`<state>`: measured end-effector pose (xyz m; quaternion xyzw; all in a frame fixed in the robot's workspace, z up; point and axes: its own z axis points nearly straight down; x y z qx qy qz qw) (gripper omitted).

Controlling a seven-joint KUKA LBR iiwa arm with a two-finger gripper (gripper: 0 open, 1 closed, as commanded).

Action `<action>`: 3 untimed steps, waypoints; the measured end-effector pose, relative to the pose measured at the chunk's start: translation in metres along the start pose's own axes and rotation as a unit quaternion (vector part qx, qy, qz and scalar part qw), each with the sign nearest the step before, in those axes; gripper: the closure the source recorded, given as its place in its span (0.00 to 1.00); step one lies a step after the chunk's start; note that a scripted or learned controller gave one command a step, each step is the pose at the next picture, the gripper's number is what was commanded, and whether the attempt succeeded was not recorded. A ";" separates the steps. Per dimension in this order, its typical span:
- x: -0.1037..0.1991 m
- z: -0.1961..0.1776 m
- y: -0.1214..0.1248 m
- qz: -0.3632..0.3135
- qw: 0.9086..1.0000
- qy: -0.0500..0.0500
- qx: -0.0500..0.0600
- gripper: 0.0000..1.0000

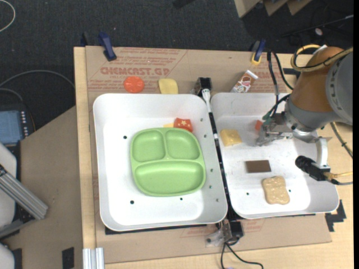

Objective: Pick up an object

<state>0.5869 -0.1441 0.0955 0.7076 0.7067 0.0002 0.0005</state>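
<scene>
**A:** What do we have to choose from in the right bin [314,203]?

**B:** We count three loose pieces there. A pale yellow block [230,137] lies near the bin's left wall, a flat dark brown rectangle [258,166] sits around the middle of the floor, and a tan, biscuit-like slab [276,190] with a bumpy outline rests just beyond it toward the near edge. The brown rectangle and the tan slab are close but apart.

**A:** And the gripper [268,131]?

**B:** We see it low over the upper part of the right bin, hanging from the grey arm [342,91] with its orange band. How its tip is set we cannot tell; the metal parts blur together from this angle. We see a small red-orange spot right at the tip, but we cannot say whether that is an object or part of the tool, so we cannot say it has hold of anything.

**A:** How do the pieces lie relative to it?

**B:** The yellow block is nearest, just to its left and apart from it. The brown rectangle is below it in the view, further off, and the tan slab further still.

**A:** The left bin [109,167]?

**B:** We see a green divided plate [167,162] there, with a small red piece [183,124] touching its far rim.
</scene>
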 end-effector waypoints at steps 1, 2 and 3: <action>0.000 0.001 0.000 0.000 1.000 0.000 0.001 0.00; -0.004 0.011 0.062 -0.002 1.000 -0.001 -0.003 0.00; -0.005 -0.001 0.060 -0.001 1.000 -0.001 -0.002 1.00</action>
